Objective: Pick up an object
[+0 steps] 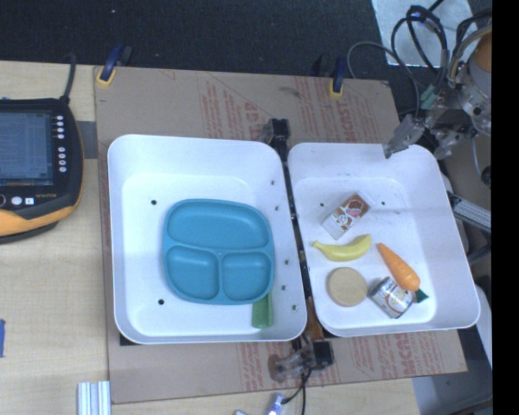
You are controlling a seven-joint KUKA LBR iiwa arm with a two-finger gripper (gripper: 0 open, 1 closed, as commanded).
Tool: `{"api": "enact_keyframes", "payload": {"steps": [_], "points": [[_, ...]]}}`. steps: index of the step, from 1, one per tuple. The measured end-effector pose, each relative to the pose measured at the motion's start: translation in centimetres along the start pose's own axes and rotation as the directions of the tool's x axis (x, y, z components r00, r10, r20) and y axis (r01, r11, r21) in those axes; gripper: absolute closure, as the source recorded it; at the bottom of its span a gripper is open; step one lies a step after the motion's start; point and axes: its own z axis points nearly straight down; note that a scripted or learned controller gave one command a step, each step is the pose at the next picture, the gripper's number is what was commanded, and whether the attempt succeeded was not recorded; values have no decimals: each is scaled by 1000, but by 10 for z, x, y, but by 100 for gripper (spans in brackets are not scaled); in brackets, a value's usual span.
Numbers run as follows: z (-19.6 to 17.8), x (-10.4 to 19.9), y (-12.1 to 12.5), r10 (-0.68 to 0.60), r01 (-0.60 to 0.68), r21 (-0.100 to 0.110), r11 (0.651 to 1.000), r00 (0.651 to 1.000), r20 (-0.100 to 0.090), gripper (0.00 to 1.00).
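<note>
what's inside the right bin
In the right bin lie a small carton, a banana, a carrot, a tan round disc and a can. Nothing covers them; the can's label is too small to read.

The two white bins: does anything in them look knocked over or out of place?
Slightly. In the right bin the small can lies tipped on its side beside the carrot. In the left bin a green piece sits wedged against the blue tray.
</note>
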Motion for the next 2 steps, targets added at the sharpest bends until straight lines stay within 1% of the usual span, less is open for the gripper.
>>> {"api": "enact_keyframes", "payload": {"steps": [1, 2], "points": [[115, -22, -34, 1, -1, 2, 1000, 1000, 1, 0], [198, -54, -82, 1, -1, 0, 1000, 1000, 1, 0]]}}
